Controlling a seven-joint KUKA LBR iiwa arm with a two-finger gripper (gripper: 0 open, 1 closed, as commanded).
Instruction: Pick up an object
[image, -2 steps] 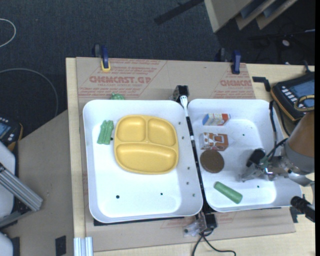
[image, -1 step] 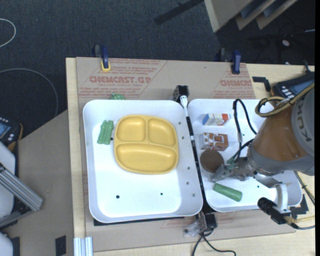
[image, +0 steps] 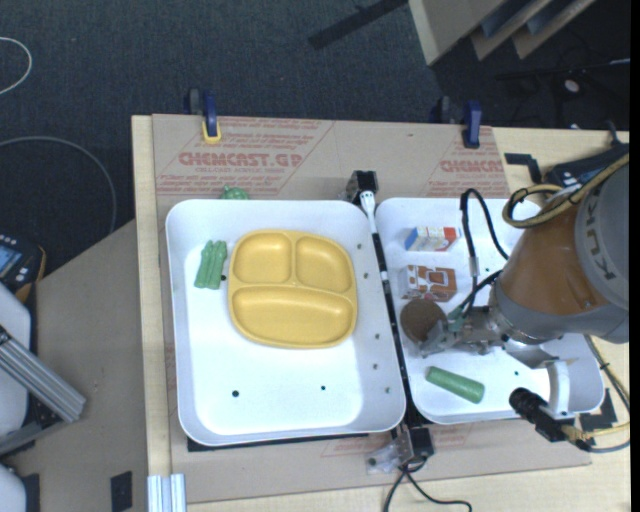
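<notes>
**Gripper low in the right bin**

The gripper (image: 440, 335) sits beside a brown disc (image: 420, 318) in the right bin (image: 500, 405); the state of its fingers cannot be told (too blurred). A green cylinder (image: 455, 383) lies just below, long axis running left-up to right-down. The left bin (image: 200, 380) holds a yellow tray (image: 292, 288) and a green pod (image: 211, 264).

Left bin (image: 190, 330) open below yellow tray (image: 292, 287), right bin (image: 440, 405) crowded, arm (image: 560, 270) seemingly blocking its far side
</notes>
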